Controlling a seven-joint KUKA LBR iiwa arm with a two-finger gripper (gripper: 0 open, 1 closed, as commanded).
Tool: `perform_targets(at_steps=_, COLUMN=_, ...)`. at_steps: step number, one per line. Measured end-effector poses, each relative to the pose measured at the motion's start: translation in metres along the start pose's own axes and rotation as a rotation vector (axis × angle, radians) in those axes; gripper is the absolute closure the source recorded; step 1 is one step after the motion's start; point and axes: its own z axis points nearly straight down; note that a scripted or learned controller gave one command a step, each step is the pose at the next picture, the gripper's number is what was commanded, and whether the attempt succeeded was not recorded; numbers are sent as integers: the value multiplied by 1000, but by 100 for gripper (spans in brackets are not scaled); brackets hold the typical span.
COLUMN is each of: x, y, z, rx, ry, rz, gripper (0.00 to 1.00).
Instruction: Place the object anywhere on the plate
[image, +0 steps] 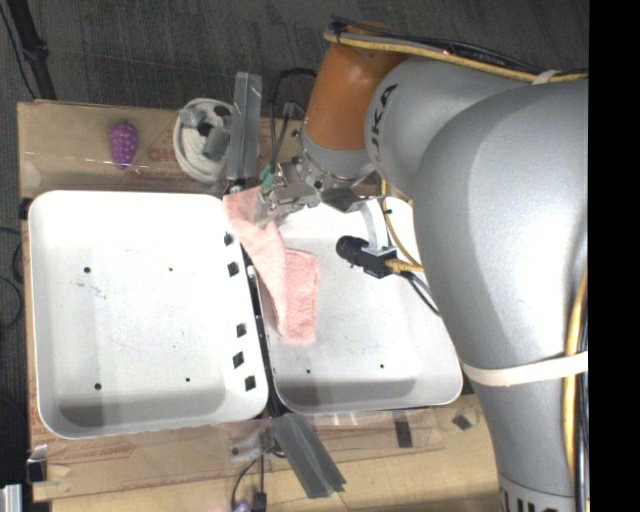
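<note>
Pink cloth lies draped in the right bin, along its left wall beside the divider between the two bins, its far end bunched up under the hand. The hand sits at that far end of the cloth; whether it is open, closed or gripping cannot be told from here. The grey arm with its orange band reaches in from the right, and part of the letters "UKA" reads on the grey casing beside the band. The left bin sits alongside. A purple grape-like object rests on the table at far left, well apart from the cloth.
</note>
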Motion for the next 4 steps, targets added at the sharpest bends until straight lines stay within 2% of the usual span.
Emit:
perform_targets(at_steps=1, x=0, y=0, z=-40, rx=-4, ry=-1, rz=-7, gripper=100)
perform_targets(at_steps=2, x=50, y=-24, z=-29, rx=0, ry=-1, rz=-413, gripper=100)
perform_targets(at_steps=3, x=86, y=-40, z=-31, rx=-1, ry=-3, rz=-815, gripper=100)
perform_targets(at_steps=4, x=138, y=-54, z=-23, rx=0, ry=-3, rz=-1219, gripper=100)
